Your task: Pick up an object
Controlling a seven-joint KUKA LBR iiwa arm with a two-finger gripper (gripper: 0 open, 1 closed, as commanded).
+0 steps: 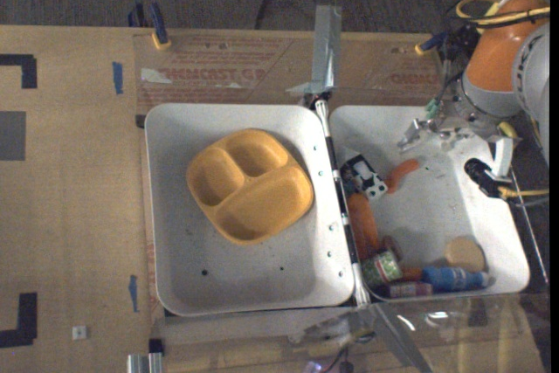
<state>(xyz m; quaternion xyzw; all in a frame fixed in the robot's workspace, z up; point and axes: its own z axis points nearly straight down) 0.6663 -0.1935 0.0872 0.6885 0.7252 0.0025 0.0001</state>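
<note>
Currently you are logging item one, the gripper (421,135): it is hanging over the far part of the right bin (445,207). You cannot tell whether it is apart or together, and you are seeing nothing held in it. Item two, the likeliest pick: a short orange piece (403,175), lying on the bin floor just near and left of the gripper, with bare white around most of it. You are probably doing best by coming straight down across its narrow width, since it is lying at a slant and may roll. Item three: a small black-and-white object (362,175), sitting close on that piece's left by the left wall and crowding that side, so you are wanting to keep the descent rightward. Item four: a longer orange stick (362,224), running along the same wall toward the near side. Items five to eight are bunching in the near corner: a green-and-red can (382,266), a blue bottle (454,279) lying on its side, a tan round thing (465,254) just beyond it, and a purplish item (399,290) too small to name. These are touching or nearly so, making poor first targets. Item nine: a yellow divided plate (249,185), lying alone in the left bin (175,275), well apart from the arm.
</note>
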